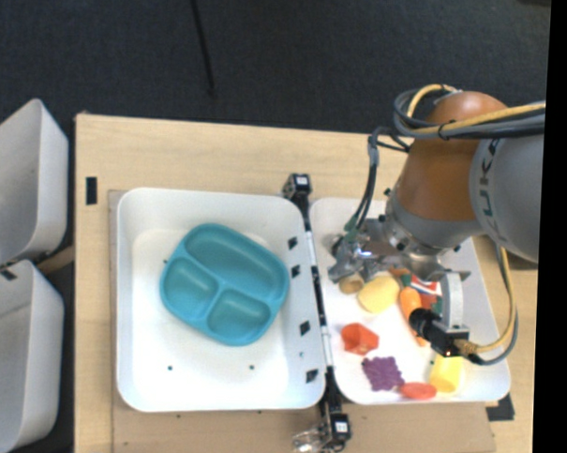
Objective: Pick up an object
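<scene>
The right bin (327,223) holds several small toy foods: a pale yellow piece (378,294), an orange carrot-like piece (410,301), a red-orange piece (358,339), a purple bunch (383,372), a yellow block (446,373) and a flat orange piece (417,391). My gripper (355,262) hangs low over the bin's upper left part, just left of and above the pale yellow piece. The arm's wrist with its orange band (443,171) covers the back of the bin. I cannot make out how the gripper stands or whether anything is in it.
The left bin (132,261) holds a teal divided plate (225,284) near its middle. A black-clipped divider (309,288) runs between the bins. Cables loop along the arm, and one trails over the right bin's right side (489,343). White boxes (18,190) stand left of the bench.
</scene>
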Robot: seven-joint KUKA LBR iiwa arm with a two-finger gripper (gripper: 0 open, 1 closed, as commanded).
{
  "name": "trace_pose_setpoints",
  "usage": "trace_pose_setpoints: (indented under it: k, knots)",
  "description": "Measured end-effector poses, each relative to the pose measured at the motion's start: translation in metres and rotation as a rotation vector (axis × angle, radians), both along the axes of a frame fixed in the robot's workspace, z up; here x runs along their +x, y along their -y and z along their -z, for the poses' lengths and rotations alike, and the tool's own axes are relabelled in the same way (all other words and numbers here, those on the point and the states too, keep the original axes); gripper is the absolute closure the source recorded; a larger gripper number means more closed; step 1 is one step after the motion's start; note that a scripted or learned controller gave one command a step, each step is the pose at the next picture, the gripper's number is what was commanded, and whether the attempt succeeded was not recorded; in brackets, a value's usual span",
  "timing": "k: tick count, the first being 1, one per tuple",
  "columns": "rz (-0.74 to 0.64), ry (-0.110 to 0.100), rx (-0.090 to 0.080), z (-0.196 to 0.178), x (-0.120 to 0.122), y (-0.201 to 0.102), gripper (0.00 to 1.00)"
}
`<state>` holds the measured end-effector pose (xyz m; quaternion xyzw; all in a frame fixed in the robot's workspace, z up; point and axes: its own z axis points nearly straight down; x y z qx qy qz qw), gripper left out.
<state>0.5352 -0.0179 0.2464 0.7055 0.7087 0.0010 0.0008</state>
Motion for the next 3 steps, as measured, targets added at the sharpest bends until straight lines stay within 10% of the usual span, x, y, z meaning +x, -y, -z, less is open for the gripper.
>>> trace_pose_setpoints:
  k: [3]
  knots:
    - [0.004, -0.002, -0.002, 0.013, 0.006, 0.012, 1.00]
